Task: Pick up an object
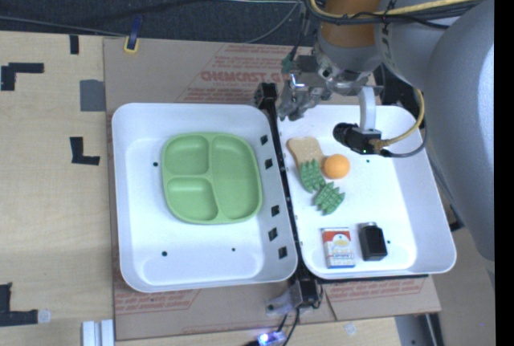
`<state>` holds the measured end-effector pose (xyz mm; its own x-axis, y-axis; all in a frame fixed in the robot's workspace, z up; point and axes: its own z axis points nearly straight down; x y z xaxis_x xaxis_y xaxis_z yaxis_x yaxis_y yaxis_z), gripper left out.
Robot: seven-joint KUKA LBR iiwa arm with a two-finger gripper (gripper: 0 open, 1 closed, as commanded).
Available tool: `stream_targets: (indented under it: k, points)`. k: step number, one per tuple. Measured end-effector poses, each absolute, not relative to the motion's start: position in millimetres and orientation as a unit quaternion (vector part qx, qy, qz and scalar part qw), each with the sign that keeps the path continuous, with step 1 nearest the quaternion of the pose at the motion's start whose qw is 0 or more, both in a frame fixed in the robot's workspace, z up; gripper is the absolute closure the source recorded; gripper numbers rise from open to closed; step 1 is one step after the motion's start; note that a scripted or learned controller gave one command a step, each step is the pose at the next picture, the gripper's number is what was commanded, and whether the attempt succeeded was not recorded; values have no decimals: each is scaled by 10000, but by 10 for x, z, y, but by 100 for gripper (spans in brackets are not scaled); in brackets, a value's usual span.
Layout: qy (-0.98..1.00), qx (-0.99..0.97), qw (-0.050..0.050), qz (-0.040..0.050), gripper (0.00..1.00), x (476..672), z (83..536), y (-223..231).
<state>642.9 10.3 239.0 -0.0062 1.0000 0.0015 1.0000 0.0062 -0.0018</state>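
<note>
My gripper hangs over the far left corner of the right bin, below the orange wrist band. Just in front of it in that bin lies a tan bread slice. An orange ball sits to the right of the bread. Two green leafy pieces lie close in front of these. Near the bin's front edge are a small white and red carton and a black block. Nothing is seen in the gripper.
The left bin holds a green divided plate. A black clamp strip runs along the wall between the two bins. A black fitting with a yellow cable hangs from the arm over the right bin's back.
</note>
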Motion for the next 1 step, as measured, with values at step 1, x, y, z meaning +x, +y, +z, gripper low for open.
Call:
stream_targets:
  k: [1]
  points:
    - [-7096, -7046, 14, 3, 100, 6307, 2446, 669]
